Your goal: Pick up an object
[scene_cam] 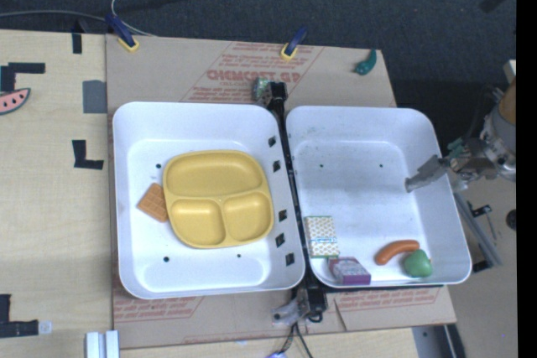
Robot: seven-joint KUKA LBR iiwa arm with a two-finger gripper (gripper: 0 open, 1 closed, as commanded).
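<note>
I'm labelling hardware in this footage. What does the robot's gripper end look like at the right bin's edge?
At the view's right, the gripper has a slim grey finger reaching over the right bin's rim. Behind it sits a cluttered grey wrist assembly with small teal-green and dark fittings; finer markings are too blurred to read.

my gripper (419,179) hangs over the right shallow white bin (436,147); a yellow three-compartment plastic tray (219,199) lies in the left shallow white bin (134,130).

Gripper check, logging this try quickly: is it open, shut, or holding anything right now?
Two-finger gripper: over the right edge of the shallow white right bin; whether open or shut cannot be told, and nothing is visible in it.
</note>
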